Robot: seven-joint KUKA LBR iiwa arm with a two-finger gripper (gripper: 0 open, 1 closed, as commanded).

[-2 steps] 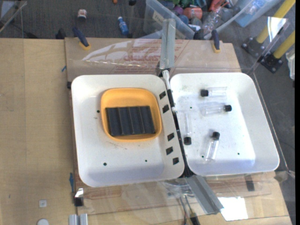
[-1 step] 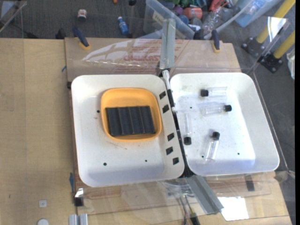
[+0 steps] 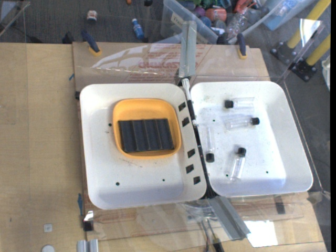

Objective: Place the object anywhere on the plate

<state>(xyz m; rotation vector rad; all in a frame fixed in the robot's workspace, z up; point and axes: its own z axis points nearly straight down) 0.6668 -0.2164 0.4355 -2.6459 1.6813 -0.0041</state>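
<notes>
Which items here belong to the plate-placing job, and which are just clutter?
Job:
- orange plate holding a dark ribbed block, in the left bin
- four clear black-capped vials in the right bin

Lying about:
- clear tub of colourful toys behind the bench
- small blue bottle on the floor
- orange clamps on the bench's back edge
</notes>
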